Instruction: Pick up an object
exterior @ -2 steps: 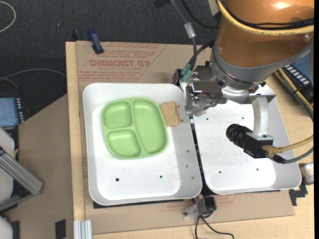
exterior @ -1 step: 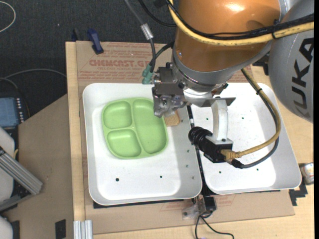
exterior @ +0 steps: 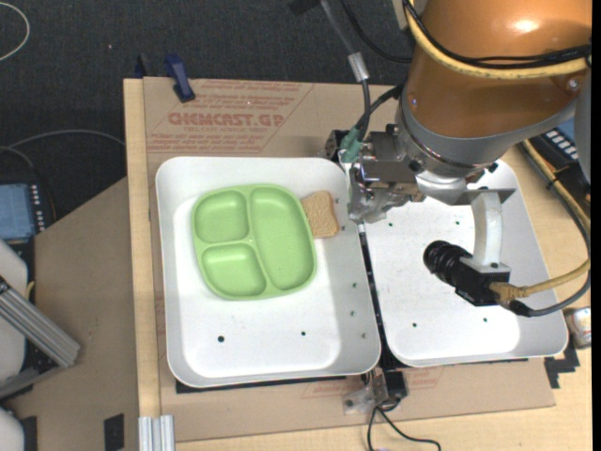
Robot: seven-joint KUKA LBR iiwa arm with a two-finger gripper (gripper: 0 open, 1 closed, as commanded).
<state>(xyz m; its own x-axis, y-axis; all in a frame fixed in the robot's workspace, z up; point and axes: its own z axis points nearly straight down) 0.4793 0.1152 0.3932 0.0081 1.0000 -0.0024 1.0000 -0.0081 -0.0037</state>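
Arm: big grey thing with the orange band [exterior: 498, 26] hogging the upper right of the frame, reaching down toward the middle where the two bins meet.

Pincer: the pincer [exterior: 368, 205] sits low at the inner edge between the bins, just right of the cracker-looking piece. Can't tell how it's set, too much wrist hardware and cable in the way.

Left bin: shallow white bin [exterior: 197, 346] taking up the centre-left of the frame.

Green plate: light green divided plate [exterior: 254, 242] with three compartments, lying flat in the upper half of the left bin.

Tan piece: small tan cracker-like square [exterior: 322, 215], flat on the bin floor, touching the plate's upper right rim and close to the bin's right wall. Nothing is gripping it.

Right bin: second white bin [exterior: 423, 327] centre-right, its upper part covered by the arm.

Black part: a black cylinder thing [exterior: 457, 269] on a white bracket over the right bin, looks like part of the arm's gear, cable running off right.

Table: brown cardboard-covered table [exterior: 235, 111] under both bins, red print on it near the top, blue clip [exterior: 178, 76] at upper left.
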